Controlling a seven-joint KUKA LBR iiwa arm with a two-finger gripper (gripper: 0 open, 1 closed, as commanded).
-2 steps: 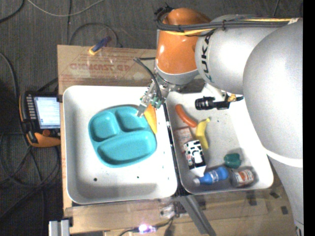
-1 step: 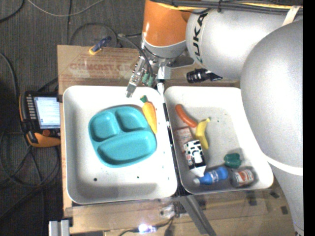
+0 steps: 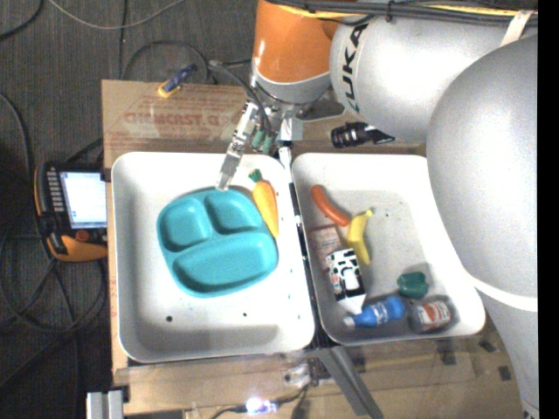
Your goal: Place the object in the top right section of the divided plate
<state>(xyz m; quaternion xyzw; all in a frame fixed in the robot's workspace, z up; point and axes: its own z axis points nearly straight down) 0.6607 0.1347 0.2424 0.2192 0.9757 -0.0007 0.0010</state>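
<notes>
A teal divided plate (image 3: pixel 217 244) lies in the left white bin (image 3: pixel 140 321), with two small sections at the top and one large section below. An orange carrot (image 3: pixel 265 206) with a green top lies along the plate's upper right rim, beside the top right section (image 3: pixel 234 214). Whether it rests on the rim or on the bin floor I cannot tell. My gripper (image 3: pixel 254 166) hangs just above the carrot's green end, open. One slim silver finger (image 3: pixel 230 163) points down at the plate's top edge. Nothing is between the fingers.
The right bin (image 3: pixel 454 260) holds a red sausage (image 3: pixel 330 204), a yellow banana (image 3: pixel 359 235), a white bottle (image 3: pixel 347 275), a blue bottle (image 3: pixel 381 312), a green piece (image 3: pixel 412 282) and a can (image 3: pixel 430 314). A pendant (image 3: pixel 74 209) sits left of the bins.
</notes>
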